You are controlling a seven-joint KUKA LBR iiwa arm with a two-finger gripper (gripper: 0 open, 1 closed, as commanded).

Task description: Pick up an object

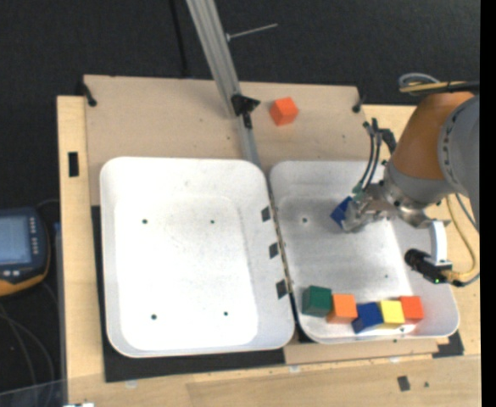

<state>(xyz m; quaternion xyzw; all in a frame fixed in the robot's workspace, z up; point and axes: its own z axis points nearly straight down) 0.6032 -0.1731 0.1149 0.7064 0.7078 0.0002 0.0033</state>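
**Blue block at the gripper in the right bin**

Here, in the camera view, the gripper [359,213] sits low inside the right bin [315,185], toward its far side, and its fingers appear closed on a blue block [342,214]. Along that bin's near wall lies a row: green block [317,300], orange block [344,306], second blue block [368,316], yellow block [392,312], red-orange block [411,307]. Beyond the bin's far rim, an orange cube [283,111] rests on the bench [146,117].
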